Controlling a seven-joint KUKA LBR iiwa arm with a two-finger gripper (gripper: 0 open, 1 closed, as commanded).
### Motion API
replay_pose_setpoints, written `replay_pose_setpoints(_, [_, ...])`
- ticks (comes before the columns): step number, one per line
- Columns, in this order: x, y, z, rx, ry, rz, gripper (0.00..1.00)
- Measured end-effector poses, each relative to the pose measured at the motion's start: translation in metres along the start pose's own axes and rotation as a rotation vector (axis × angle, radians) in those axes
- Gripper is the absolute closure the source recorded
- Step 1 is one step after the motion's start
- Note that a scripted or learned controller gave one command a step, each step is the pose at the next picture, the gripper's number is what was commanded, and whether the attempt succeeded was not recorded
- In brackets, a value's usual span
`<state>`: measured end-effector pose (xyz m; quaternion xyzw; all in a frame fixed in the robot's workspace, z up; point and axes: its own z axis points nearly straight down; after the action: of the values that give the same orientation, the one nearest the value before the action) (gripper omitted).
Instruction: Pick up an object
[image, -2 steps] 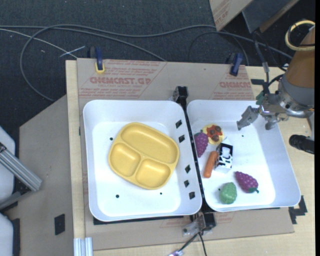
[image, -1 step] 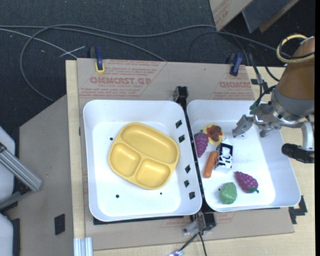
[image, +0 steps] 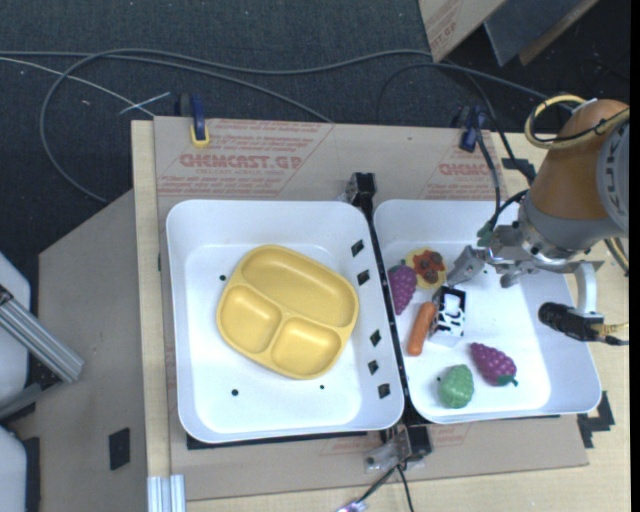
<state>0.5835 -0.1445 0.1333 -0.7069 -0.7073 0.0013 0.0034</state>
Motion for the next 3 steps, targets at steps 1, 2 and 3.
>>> replay_pose_setpoints(1, [-0.001,0.002,-0.014,-0.007,-0.001,0.001,1.0])
replay_pose_setpoints(2, [0.004,-0.002,-0.06,-0.011,-0.004,-0.001,1.0])
replay_pose_setpoints(3, [0.004,-0.002,-0.074,-0.01,-0.003,-0.001,1.0])
